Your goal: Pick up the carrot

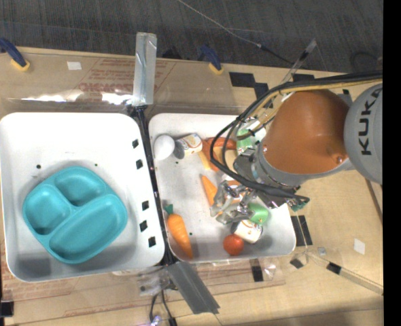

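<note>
Orange carrot (pixel 179 236) in right bin's near-left corner, left of gripper (pixel 232 208), jaw state unclear

Carrot (pixel 179 234): orange, stubby, green-tipped
Pose: lying flat, tip toward upper left
Place: right bin's near-left corner, by the wall

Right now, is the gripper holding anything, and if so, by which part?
It cannot be told. The gripper is low in the right bin among small toys, beside an orange wedge-shaped piece. The carrot lies apart near the bin's front left corner, untouched.
</note>
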`<state>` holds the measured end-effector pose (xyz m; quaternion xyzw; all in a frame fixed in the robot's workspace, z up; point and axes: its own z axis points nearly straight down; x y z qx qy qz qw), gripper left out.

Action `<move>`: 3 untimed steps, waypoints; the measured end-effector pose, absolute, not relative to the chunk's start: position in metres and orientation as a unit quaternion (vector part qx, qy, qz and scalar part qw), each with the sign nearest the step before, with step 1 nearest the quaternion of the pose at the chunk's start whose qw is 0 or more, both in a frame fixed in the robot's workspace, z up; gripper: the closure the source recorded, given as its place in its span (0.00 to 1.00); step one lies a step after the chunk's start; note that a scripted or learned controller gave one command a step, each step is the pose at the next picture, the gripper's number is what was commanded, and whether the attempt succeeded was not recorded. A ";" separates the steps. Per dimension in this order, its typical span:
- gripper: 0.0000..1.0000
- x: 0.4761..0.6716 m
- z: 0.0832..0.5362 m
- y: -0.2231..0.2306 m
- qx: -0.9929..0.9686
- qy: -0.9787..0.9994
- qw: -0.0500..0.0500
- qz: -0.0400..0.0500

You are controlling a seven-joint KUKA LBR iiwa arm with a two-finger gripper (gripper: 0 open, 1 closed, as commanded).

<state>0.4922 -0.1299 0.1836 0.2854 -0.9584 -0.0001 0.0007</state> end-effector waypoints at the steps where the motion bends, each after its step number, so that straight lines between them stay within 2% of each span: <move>1: 1.00 0.530 0.093 -0.100 0.339 -0.941 0.000 -0.001; 2: 1.00 0.531 0.235 -0.082 0.354 -0.935 -0.006 0.004; 3: 1.00 0.549 0.277 -0.026 0.429 -0.903 -0.002 0.001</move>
